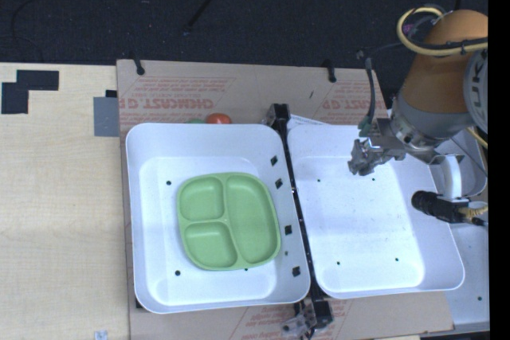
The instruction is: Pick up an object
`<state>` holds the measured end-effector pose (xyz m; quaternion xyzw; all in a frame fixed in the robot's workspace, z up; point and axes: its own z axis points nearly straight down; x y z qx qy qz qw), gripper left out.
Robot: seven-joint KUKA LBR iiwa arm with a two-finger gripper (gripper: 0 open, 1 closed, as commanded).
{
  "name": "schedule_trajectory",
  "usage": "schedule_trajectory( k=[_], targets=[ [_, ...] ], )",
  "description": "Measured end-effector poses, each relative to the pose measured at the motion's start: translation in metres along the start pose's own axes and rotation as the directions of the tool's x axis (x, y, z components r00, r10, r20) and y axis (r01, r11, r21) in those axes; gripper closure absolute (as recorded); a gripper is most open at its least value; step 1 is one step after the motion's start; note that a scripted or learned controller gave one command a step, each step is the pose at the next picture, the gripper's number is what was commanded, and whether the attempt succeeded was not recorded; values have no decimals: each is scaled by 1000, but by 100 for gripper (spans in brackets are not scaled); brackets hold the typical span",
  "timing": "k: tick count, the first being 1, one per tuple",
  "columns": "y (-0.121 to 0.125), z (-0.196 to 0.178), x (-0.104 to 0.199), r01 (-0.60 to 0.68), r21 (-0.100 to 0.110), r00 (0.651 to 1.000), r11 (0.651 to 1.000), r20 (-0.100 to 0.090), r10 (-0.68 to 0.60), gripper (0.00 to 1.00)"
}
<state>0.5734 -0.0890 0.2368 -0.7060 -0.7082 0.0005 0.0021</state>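
The end effector [365, 161], finger state indeterminable, hung over the right bin [374, 251]; next move apparently requires reaching the green plate [228, 220].

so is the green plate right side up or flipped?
Right side up. The green plate lies flat in the left bin with its three compartments facing up, their raised dividers visible.
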Motion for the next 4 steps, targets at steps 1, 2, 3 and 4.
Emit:
schedule_trajectory(
  k=[1,2,3,4],
  targets=[
    [-5,10,51,0,1,1000,1000,0,0,100],
    [-10,6,98,0,1,1000,1000,1,0,100],
    [-5,0,143,0,-1,1000,1000,1,0,100],
    [-1,14,190,0,0,1000,1000,2,0,100]
  ],
)
